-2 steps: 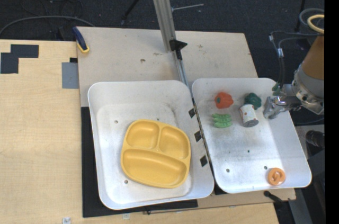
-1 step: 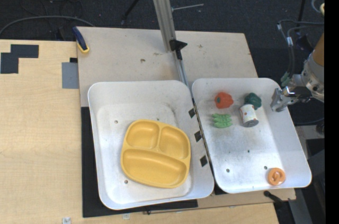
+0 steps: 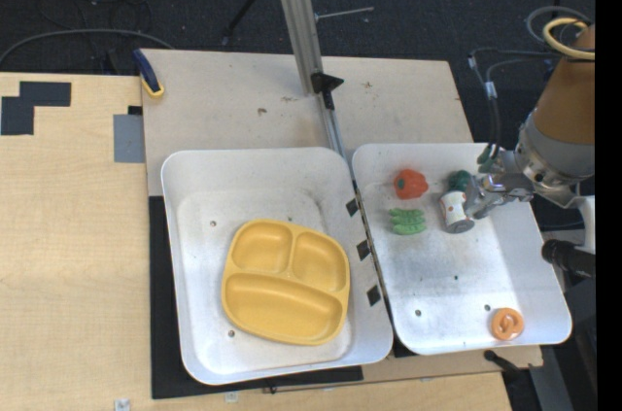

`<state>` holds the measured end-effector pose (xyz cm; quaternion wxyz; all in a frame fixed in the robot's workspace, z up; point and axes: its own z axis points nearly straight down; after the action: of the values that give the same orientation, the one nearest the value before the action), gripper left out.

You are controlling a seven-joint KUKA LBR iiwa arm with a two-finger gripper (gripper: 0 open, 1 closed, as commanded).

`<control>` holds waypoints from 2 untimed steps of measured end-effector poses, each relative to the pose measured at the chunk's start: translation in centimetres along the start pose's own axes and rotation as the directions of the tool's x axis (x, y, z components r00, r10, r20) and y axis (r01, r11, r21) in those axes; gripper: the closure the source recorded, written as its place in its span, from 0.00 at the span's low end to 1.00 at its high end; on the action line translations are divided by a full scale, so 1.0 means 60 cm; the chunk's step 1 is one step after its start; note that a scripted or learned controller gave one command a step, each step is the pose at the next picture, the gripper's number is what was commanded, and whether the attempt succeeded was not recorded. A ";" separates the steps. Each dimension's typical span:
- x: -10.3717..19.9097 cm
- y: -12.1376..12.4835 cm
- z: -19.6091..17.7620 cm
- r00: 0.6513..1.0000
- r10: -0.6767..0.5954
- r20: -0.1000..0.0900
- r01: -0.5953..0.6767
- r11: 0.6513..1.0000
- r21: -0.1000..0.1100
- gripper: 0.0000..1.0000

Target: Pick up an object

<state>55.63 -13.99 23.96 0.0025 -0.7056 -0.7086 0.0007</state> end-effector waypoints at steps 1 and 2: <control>0.100 -0.004 -0.006 1.000 -0.002 -0.001 0.002 1.000 -0.001 1.00; 0.201 -0.028 0.005 1.000 -0.001 0.000 0.001 1.000 0.001 1.00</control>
<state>53.88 -1.95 23.71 0.0029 -0.7052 -0.7090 0.0008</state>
